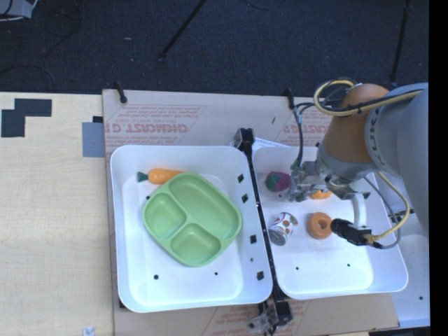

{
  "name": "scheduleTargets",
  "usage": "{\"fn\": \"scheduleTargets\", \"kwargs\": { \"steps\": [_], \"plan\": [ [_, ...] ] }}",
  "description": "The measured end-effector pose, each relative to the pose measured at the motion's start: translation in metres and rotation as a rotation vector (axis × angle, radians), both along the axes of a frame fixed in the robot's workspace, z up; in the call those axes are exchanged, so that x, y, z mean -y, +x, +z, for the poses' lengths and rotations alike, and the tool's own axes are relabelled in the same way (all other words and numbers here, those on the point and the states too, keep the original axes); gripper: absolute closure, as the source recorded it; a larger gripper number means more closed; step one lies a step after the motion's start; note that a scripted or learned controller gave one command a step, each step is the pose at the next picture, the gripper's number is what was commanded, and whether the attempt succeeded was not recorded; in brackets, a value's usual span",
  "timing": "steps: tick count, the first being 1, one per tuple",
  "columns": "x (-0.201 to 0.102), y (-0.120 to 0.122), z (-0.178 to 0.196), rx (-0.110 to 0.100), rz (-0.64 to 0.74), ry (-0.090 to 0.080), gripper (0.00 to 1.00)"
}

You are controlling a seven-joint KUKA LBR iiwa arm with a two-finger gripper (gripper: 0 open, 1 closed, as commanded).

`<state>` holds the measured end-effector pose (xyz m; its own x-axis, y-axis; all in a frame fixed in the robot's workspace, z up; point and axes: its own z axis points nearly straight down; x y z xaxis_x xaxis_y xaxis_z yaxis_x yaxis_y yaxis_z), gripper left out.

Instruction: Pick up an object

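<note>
Probably light and slightly squashy, the pink toy fruit lies in the right-hand bin, at nine o'clock from the gripper. Pinch across its middle. Gripper state: cannot tell.

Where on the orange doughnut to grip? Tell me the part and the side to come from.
Probably from straight above: the doughnut lies flat in the right bin, hole up. Pinch its rim through the hole on the near side, where the floor is bare; the tipped cup crowds it on the view's left.
</note>
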<state>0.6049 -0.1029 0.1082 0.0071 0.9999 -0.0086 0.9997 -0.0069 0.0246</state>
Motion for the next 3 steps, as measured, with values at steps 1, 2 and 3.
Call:
{"fn": "scheduleTargets", "kwargs": {
  "steps": [1, 2, 3],
  "plan": [
    [0.002, -0.003, 0.062, -0.024, 0.005, 0.009, 1.00],
    [0.003, -0.005, 0.126, -0.021, 0.007, 0.008, 1.00],
    [0.005, -0.005, 0.137, -0.025, 0.007, 0.009, 1.00]
  ]
}}
